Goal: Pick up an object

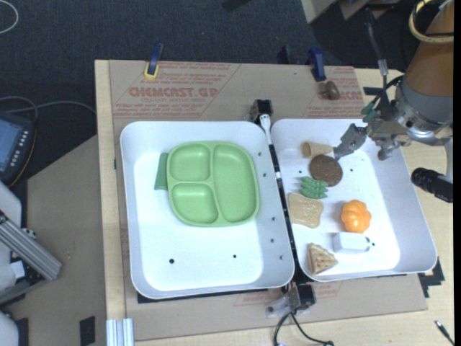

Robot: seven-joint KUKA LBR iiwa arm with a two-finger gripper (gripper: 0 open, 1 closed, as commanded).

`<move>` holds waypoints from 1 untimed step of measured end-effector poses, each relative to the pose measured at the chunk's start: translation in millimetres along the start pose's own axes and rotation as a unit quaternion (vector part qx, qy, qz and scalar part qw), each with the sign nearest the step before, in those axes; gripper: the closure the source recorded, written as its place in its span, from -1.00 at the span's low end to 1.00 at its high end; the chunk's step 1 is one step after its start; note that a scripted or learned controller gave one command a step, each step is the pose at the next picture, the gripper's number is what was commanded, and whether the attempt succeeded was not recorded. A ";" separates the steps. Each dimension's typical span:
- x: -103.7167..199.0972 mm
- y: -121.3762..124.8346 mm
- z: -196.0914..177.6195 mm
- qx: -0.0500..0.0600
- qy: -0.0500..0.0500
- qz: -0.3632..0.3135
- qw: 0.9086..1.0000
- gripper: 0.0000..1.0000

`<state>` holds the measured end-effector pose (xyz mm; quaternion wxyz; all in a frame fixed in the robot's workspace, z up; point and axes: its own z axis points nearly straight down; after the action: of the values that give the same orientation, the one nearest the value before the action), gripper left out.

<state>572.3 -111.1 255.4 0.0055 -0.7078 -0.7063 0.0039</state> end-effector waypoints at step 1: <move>0.0 2.0 -6.2 -0.006 -0.001 -0.001 1.000 -1.00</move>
<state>574.4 -111.1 261.5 0.0008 -0.7071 -0.7071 0.0002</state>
